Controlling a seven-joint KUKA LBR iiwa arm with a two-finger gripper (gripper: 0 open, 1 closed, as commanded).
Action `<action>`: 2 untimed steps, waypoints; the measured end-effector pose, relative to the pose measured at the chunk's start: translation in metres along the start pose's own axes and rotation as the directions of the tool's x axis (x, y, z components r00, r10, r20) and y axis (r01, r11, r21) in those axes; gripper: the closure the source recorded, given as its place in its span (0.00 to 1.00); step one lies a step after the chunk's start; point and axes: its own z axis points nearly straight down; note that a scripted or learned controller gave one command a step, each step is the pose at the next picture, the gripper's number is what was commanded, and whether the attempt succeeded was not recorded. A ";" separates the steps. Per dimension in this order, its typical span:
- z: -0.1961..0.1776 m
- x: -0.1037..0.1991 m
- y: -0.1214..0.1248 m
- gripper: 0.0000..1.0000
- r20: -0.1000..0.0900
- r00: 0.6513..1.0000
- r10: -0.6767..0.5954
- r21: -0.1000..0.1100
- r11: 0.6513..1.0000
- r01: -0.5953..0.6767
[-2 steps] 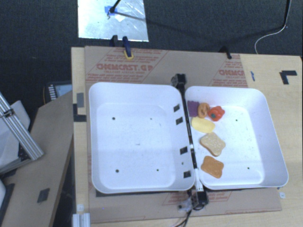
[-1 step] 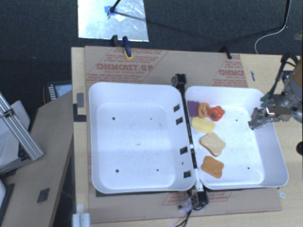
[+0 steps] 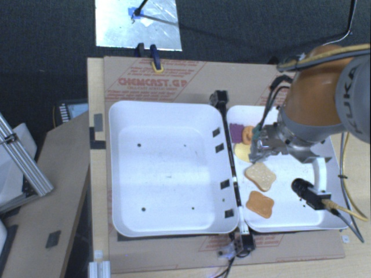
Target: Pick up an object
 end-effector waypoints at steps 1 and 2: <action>-0.118 0.033 0.006 1.00 0.001 1.000 0.003 -0.016 1.000 -0.003; -0.306 0.066 -0.007 1.00 -0.001 1.000 0.004 -0.024 1.000 -0.004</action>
